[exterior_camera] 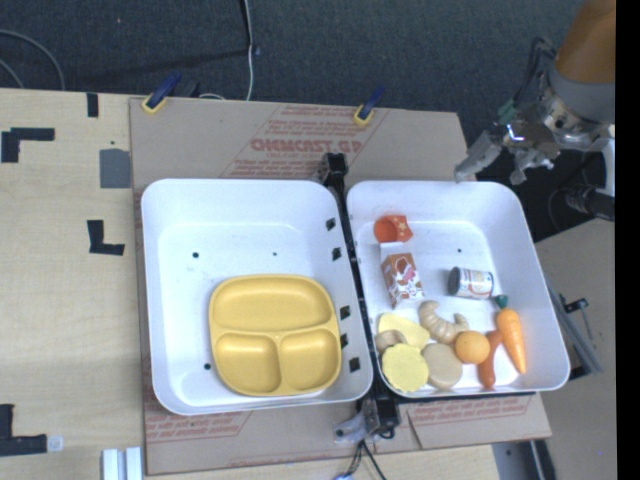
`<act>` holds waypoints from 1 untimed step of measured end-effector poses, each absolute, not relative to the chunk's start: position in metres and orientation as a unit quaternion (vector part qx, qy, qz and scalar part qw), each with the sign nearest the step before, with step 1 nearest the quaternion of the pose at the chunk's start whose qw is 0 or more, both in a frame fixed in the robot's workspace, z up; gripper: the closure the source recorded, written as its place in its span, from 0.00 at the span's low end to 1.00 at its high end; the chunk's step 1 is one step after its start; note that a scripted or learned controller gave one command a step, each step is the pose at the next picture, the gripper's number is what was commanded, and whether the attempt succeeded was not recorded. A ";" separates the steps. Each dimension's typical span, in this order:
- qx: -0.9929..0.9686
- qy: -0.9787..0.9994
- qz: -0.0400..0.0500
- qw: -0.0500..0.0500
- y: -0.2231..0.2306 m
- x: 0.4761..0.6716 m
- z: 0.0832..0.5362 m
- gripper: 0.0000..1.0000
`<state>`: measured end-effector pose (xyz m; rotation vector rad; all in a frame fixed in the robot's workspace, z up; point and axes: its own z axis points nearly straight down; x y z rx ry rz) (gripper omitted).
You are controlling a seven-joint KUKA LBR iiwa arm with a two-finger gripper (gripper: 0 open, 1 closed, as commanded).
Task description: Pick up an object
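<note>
The right bin (520, 213) holds several toy foods. Among them are a small red piece (393, 229), a red and white carton (402, 276), a small can on its side (472, 282), a carrot (512, 336), an orange ball (471, 347) and a yellow disc (405, 367). My gripper (497, 166) hangs above the bin's far right corner, over the rim and outside the pile. Its fingers stand spread and open with nothing between them.
In the left bin (180, 218) lies a yellow divided plate (275, 333). A black hinge strip (342, 258) runs between the two bins. Both bins rest on a cardboard sheet (290, 138) held by clamps at the far edge.
</note>
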<state>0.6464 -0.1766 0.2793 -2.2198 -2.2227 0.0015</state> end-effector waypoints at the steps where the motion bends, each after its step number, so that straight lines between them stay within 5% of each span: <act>1: -0.703 -0.711 0.002 0.006 -0.070 0.633 0.188 0.00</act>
